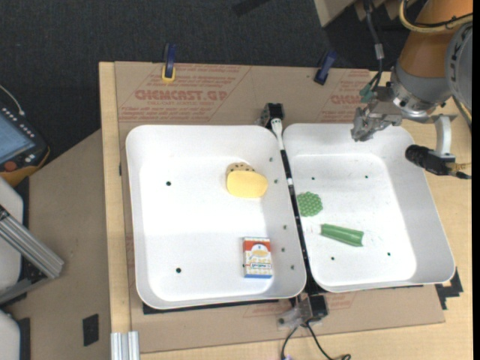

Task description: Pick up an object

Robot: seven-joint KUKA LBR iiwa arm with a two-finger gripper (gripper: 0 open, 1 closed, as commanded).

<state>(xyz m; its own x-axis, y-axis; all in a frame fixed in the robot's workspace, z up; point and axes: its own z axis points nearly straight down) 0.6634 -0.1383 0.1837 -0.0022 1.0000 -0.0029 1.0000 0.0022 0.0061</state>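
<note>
Objects to pick lie in two white bins: a green stick and a green round pad in the right bin, a yellow lump and a small carton in the left bin. The gripper hangs at the right bin's far edge, well apart from all four, holding nothing; whether it is open cannot be told. Risks: the low, flat pad may slip the grip, or a descent here may strike the rim.
</note>
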